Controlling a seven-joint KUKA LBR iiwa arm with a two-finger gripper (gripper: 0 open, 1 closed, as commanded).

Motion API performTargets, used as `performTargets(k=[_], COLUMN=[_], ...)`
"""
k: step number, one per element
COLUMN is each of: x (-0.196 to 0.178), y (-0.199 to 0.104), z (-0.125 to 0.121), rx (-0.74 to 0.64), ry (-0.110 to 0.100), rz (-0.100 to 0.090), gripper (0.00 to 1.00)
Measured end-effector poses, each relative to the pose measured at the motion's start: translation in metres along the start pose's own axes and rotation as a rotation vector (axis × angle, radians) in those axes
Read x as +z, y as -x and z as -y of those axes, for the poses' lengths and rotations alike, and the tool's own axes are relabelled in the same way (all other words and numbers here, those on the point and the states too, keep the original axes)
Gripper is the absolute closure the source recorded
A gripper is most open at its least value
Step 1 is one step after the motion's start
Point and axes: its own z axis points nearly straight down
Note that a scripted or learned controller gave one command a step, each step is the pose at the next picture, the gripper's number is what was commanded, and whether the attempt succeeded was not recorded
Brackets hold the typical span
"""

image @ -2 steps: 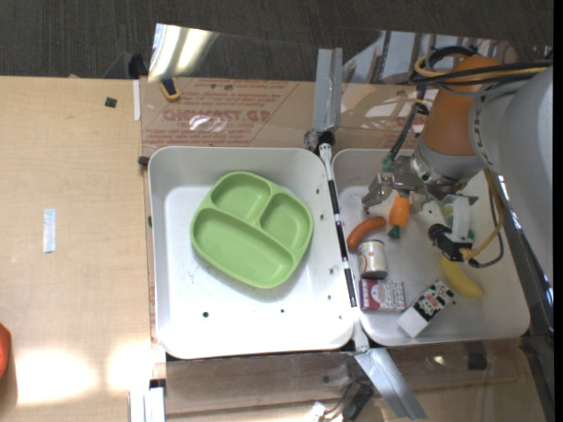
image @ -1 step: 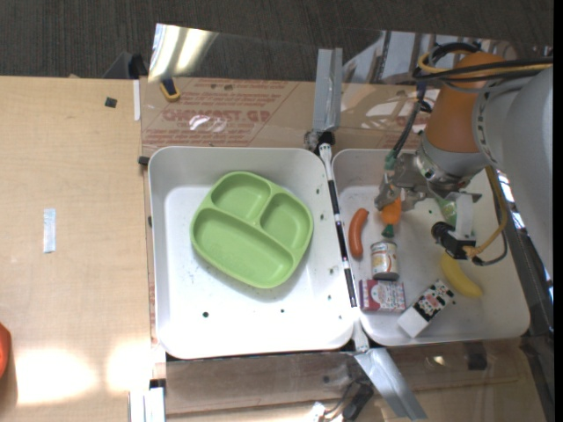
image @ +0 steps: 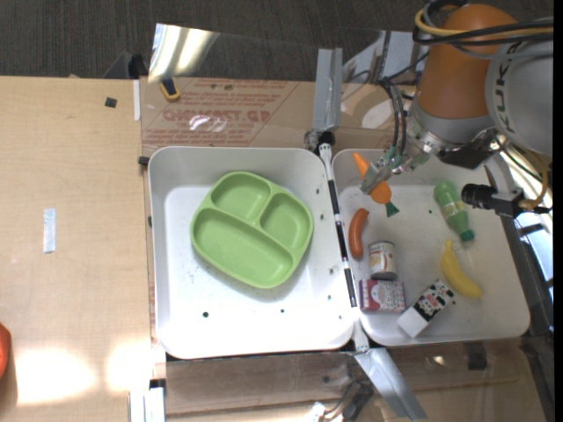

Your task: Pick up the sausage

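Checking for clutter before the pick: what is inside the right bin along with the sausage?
The right bin holds the sausage, a carrot, green bottle, banana, small can, pink packet and carton. The gripper covers part of the carrot.

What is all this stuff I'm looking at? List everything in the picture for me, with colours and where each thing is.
left bin: one, white, left half of the bench
right bin: one, white, beside the left bin
plate: one, green, three compartments, in the left bin
sausage: one, red-orange, right bin, by its left wall
carrot: one, orange with green tip, right bin, top left
bottle: one, green, right bin, upper right
banana: one, yellow, right bin, right side
can: one, small, pale label, right bin centre
pink packet: one, below the can
white carton: one, black spots, right bin front
arm: one, grey with orange band, top right
gripper: one, over the carrot
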Motion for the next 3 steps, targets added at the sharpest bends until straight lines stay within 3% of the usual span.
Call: performTargets(k=[1,2,3], x=[0.0,0.0,0.07], y=[-0.032,-0.145,-0.227], z=[-0.057,-0.026,-0.053], rx=[-0.461,-0.407,-0.578], ry=[0.002,-0.001,-0.002], rz=[0.0,-0.002,-0.003], gripper=[1.0,1.0,1.0])
